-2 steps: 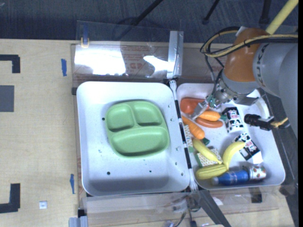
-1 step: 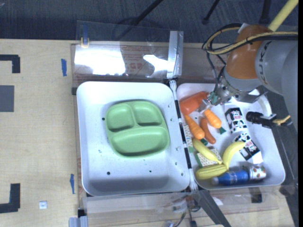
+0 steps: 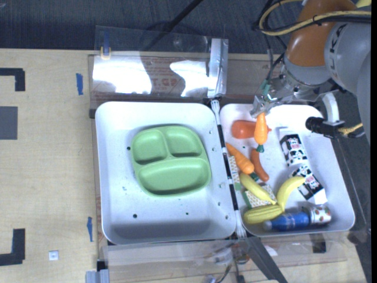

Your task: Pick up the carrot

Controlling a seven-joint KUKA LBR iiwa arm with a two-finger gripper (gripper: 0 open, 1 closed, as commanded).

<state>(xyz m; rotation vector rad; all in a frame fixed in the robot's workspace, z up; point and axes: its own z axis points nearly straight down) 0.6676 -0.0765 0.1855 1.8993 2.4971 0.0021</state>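
A small orange carrot (image 3: 260, 130) hangs upright over the back of the right bin (image 3: 339, 184), with its green tip pointing down. Its upper end sits between the fingers of my gripper (image 3: 260, 112), which is shut on it. The arm reaches in from the upper right, its orange band above the wrist. A second orange carrot-like piece (image 3: 241, 158) lies on the right bin's floor by its left wall.
In the right bin lie an orange-red round item (image 3: 240, 128), a reddish sausage shape (image 3: 260, 167), two bananas (image 3: 288, 188), a corn cob (image 3: 254, 187), a blue bottle (image 3: 294, 220) and black-and-white packets (image 3: 293, 148). The left bin (image 3: 112, 175) holds a green divided plate (image 3: 169, 158).
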